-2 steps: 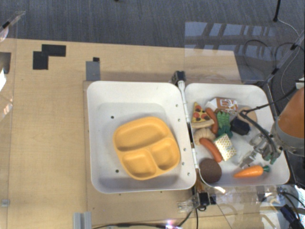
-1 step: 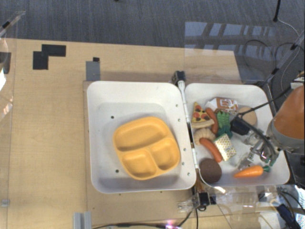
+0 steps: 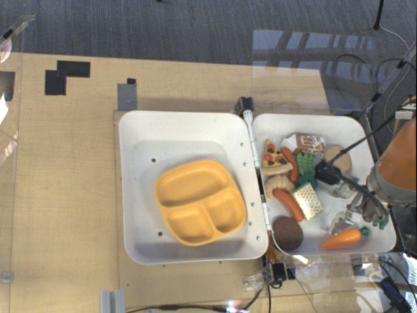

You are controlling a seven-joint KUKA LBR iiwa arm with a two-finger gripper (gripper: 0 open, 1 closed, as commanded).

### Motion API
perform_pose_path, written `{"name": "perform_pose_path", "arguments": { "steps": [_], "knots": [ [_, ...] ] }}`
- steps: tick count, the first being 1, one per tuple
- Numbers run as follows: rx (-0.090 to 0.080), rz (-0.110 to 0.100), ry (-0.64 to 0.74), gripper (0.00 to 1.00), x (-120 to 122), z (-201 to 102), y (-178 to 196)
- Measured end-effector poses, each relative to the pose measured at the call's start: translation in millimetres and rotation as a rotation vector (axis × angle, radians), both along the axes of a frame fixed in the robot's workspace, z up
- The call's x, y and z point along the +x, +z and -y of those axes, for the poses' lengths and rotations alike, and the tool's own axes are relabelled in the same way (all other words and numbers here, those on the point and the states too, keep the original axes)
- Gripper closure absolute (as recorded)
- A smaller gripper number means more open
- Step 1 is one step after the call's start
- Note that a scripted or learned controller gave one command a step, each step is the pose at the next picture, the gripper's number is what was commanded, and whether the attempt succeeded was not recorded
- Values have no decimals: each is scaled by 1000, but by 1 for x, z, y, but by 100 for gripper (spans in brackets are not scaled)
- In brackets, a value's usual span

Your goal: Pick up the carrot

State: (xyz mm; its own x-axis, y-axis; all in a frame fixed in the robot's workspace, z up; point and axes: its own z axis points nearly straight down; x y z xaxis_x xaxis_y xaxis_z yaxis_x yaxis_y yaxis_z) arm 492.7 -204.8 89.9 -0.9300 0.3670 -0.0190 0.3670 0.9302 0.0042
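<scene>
The orange carrot with a green top lies near the front right corner of the right bin. My gripper hangs just above the carrot's middle, at or close to its upper side. Whether it touches the carrot is unclear. The arm's orange band sits at the right edge.
The right bin also holds a pizza slice, a red sausage, a brown round cookie, a yellow-green cracker, a green toy and a bread pack. A yellow divided plate lies in the left bin.
</scene>
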Motion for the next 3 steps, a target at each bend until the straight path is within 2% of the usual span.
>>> {"name": "perform_pose_path", "arguments": {
  "steps": [1, 2, 3],
  "knots": [
    [-7, 10, 417, 0, 3, -3, 1],
    [-16, 3, 744, 0, 10, -18, 0],
    [-15, 1, 884, 0, 17, -2, 0]
  ]
}}
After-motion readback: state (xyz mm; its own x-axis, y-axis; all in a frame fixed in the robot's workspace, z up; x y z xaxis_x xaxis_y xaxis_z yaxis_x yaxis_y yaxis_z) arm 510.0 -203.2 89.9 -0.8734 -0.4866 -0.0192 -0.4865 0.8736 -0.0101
